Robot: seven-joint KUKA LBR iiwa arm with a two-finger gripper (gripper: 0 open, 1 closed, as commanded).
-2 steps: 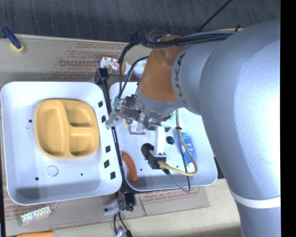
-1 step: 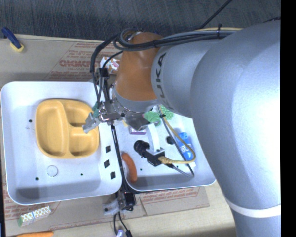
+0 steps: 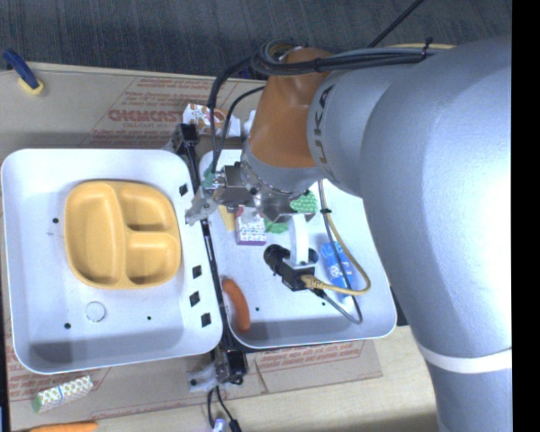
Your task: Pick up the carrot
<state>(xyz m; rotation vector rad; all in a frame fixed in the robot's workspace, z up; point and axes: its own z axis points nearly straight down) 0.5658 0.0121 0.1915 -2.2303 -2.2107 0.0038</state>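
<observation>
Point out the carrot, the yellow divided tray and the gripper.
carrot point(image 3: 236, 302): camera view, middle of its orange body, at the right bin's left wall.
yellow divided tray point(image 3: 97, 232): camera view, floor of its long left compartment.
gripper point(image 3: 248, 207): camera view, its metal body below the orange band.

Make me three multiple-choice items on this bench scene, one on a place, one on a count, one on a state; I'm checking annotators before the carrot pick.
1. Where does the carrot lie?
A. In the yellow tray
B. In the right bin, at its near-left corner
C. On the cardboard outside both bins

2. How many compartments does the yellow tray have?
A. One
B. Three
C. Six

3. What is the carrot's state?
A. Lying in the bin, apart from the arm
B. Raised clear of the bin
C. Resting in the left bin

Key: 1 B, it lies by the right bin's left wall; 2 B, one long section and two smaller; 3 A, the arm is further up the bin.
</observation>
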